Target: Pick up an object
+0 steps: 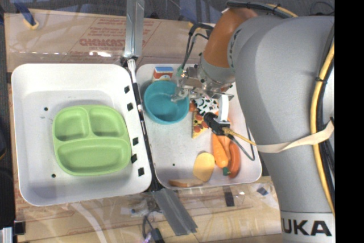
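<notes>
Camera view: fingers (181, 91) over the blue bowl's (162, 106) right rim, opening and hold impossible to tell.

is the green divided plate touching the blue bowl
Apart. The camera view shows the green plate in the left bin and the blue bowl in the right bin, the bin walls between them.
</notes>
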You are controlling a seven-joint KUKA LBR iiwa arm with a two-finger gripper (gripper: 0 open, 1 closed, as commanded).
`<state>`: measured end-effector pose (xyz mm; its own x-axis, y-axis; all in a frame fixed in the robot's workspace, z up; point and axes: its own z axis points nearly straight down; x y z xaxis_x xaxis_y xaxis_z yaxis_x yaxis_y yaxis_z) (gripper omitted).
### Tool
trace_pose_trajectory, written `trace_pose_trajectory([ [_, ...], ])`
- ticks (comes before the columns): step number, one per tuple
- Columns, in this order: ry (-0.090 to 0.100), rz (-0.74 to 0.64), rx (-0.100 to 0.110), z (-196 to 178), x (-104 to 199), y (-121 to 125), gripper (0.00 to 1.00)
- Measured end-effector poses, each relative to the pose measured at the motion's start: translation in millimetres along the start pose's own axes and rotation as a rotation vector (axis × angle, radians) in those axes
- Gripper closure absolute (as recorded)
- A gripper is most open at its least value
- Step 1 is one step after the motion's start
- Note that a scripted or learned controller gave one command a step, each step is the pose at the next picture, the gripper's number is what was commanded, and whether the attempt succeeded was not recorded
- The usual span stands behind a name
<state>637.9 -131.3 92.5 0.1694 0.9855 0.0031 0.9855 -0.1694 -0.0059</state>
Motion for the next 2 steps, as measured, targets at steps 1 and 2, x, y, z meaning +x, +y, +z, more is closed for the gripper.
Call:
trace_pose_trajectory([
  [1, -0.006, 0.022, 0.017, -13, 9, 12, 1.0],
  [2, 0.023, -0.289, 0.009, -2, -26, 21, 1.0],
])
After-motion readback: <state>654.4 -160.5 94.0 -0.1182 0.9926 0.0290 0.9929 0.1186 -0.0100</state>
